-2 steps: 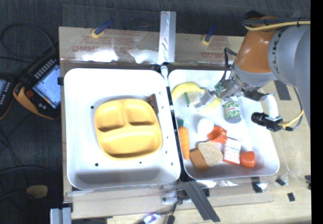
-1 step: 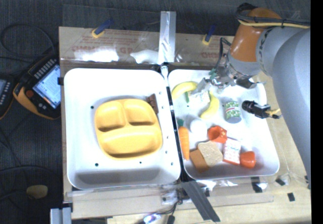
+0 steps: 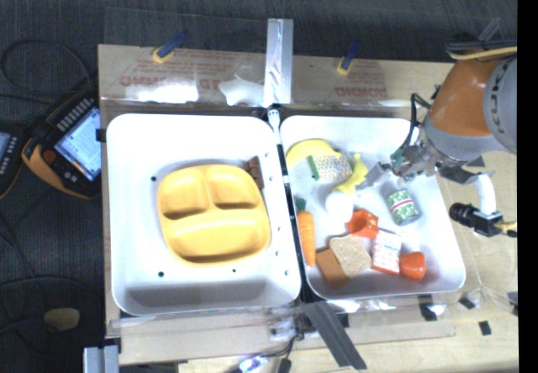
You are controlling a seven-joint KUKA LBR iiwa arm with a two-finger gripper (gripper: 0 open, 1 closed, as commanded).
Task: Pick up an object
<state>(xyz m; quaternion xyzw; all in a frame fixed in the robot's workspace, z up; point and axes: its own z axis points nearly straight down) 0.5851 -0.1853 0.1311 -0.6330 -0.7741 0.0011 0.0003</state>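
The arm [image 3: 479, 107] is reaching in from the right, its orange band sitting above the far right corner of the right bin [image 3: 450, 266]. The gripper [image 3: 402, 163] is hanging low over the upper right part of that bin, and whether it is apart or together I cannot tell from here; nothing is showing clamped in it.

Just below the gripper, a small green and white can [image 3: 403, 206] is lying tilted on the bin floor, very near but apparently not touching. To the gripper's left, a yellow banana [image 3: 357, 174] is lying just beside it, and past that a pale netted piece [image 3: 329, 166] is resting against a yellow-green round fruit [image 3: 303, 149].

Further down the bin, well apart from the gripper, an orange-red block [image 3: 363, 223], a slice of bread [image 3: 350, 254], a red and white carton [image 3: 386, 252] and a small red piece [image 3: 413, 265] are crowding together. A carrot [image 3: 306, 237] is lying along the left wall.

In the left bin [image 3: 134, 279], a yellow divided tray [image 3: 214, 212] is sitting in the middle.
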